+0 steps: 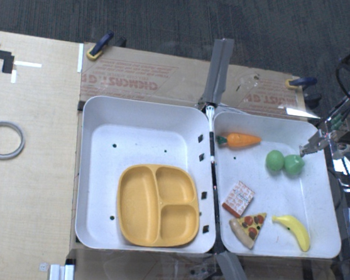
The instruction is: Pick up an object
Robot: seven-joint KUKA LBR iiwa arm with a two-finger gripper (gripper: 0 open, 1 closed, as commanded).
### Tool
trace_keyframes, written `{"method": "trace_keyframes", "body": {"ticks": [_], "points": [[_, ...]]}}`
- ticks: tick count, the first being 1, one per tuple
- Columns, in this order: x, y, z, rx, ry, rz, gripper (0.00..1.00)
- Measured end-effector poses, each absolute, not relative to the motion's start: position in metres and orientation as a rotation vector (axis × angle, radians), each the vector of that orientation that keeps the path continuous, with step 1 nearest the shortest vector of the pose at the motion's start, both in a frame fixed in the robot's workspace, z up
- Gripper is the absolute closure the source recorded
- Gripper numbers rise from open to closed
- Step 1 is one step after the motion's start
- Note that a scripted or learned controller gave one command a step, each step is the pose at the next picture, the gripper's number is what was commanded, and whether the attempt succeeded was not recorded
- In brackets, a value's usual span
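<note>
**Five toys in the right bin, and the gripper hangs at its far rim**

Five small things lie in the right bin [331, 206]: a toy carrot [239, 140] near the top by the divider, a pair of green balls [284, 163] joined side by side, a small red-and-white box [239, 198], a pizza slice [248, 228] just below the box, and a banana [294, 231] toward the lower right corner. The left bin [97, 158] bears a yellow divided plate [157, 204].

The gripper [305, 149] sits at the upper right corner of the right bin, its tip just beside the green balls and slightly above them in the view. Nothing lies between its fingers as far as I can see, but whether they are spread or closed I cannot tell; the tip is too small and blends with the cables behind it.

The green balls look like the nearest candidate. The risks, as I judge them:

- The balls are round and likely to roll, so a descent off centre may nudge them aside instead of catching them.
- Being two lobes joined, they may twist out if only one lobe is pinched.
- The bin wall stands close on the gripper's side, so a low approach could clip the rim.
- The pizza slice and box lie near each other, and a grasp there may snag both.

A roll of tape [2, 140] lies on the bench well to the left.
</note>
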State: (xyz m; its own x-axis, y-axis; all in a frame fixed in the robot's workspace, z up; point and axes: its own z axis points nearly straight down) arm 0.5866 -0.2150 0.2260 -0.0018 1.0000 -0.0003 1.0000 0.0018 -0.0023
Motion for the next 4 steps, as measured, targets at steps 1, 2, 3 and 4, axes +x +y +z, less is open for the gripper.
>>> {"method": "trace_keyframes", "body": {"ticks": [1, 2, 3, 4], "points": [[0.587, -0.215, 0.235, -2.217, -2.225, 0.004, 1.0], [0.614, -0.209, 0.288, -2.526, -1.869, 0.004, 1.0], [0.591, -0.201, 0.402, -2.365, -2.068, 0.005, 1.0], [0.52, -0.177, 0.441, -2.084, -2.351, 0.004, 1.0]]}}
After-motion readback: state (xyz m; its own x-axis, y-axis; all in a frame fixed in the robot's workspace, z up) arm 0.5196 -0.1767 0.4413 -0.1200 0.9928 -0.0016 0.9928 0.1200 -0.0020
